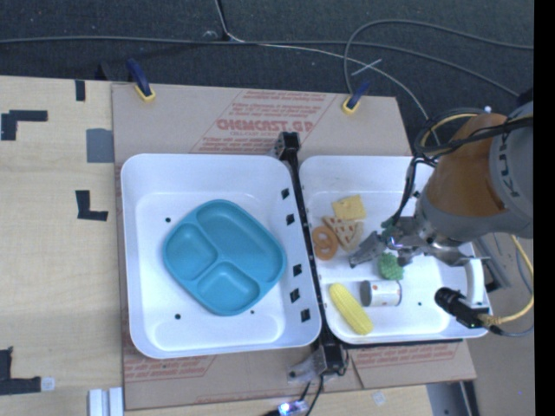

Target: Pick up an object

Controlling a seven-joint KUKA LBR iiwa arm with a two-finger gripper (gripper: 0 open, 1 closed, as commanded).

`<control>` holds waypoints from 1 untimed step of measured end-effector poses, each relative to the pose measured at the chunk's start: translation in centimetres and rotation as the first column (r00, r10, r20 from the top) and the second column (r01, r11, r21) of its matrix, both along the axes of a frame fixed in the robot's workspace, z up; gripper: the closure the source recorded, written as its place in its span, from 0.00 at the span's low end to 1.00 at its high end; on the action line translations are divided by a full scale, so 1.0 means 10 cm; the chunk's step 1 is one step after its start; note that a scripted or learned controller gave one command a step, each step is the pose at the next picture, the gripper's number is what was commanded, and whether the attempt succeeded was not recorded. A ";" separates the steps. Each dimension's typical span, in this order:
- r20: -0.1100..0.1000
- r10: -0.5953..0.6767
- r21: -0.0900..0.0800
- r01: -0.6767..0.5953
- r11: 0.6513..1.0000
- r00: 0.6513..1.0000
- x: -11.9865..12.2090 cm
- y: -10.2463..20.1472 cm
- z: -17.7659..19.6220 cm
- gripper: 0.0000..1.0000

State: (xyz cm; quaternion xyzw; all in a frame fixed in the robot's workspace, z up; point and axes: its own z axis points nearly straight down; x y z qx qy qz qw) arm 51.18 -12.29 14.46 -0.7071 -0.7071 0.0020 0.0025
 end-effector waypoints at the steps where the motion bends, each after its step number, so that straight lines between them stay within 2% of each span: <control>1: 0.009 0.000 -0.004 0.000 1.000 1.000 0.01 -0.01 -0.50 0.00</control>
